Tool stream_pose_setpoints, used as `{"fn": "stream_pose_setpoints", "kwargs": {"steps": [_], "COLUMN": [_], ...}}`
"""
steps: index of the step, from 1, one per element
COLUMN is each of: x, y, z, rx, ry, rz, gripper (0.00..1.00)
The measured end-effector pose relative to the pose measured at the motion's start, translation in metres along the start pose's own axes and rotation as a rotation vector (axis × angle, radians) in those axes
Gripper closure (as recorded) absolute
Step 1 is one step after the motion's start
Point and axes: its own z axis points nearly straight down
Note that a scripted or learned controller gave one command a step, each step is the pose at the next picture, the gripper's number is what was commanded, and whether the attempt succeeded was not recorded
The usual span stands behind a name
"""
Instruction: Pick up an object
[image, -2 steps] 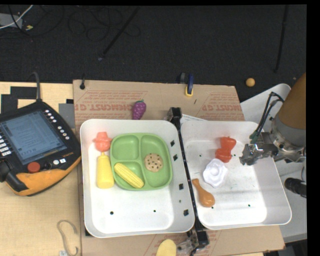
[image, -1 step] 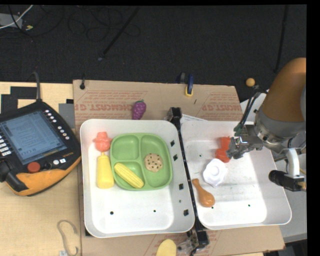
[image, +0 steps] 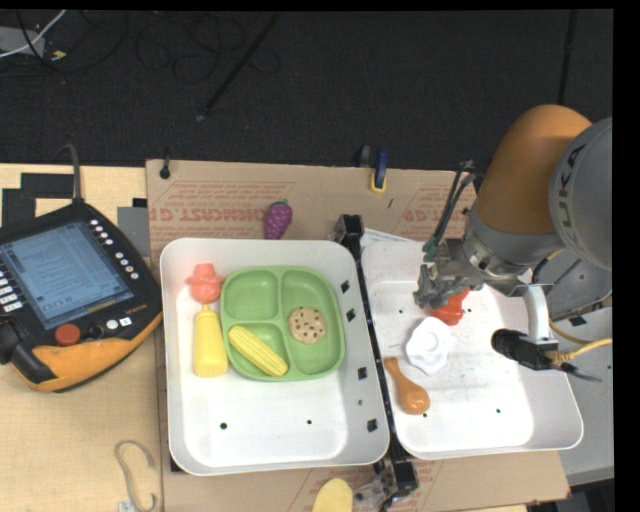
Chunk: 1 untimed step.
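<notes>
Cardboard-backed bench w/ two white bins: you've got the gripper (image: 443, 290) low in the right bin (image: 540, 420), over a red object (image: 452, 308); finger state can't tell.

Red print on the cardboard sheet (image: 230, 205) behind the bins appears upside down and is not clearly readable.

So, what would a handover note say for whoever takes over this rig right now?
Claw: low in the right bin, over a red-orange object; a grasp can't be confirmed.
Right bin also holds a white object and a toy drumstick.
Left bin: green plate with corn and a cookie, plus a yellow bottle.
Done: nothing lifted yet. Left: grip and raise one object.
</notes>
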Motion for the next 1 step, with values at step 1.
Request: {"fn": "stream_pose_setpoints", "kwargs": {"steps": [1], "x": [0.0458], "y": [0.0127], "z": [0.0075], "rx": [0.0], "ry": [0.0], "rz": [0.001], "gripper": [1.0]}}
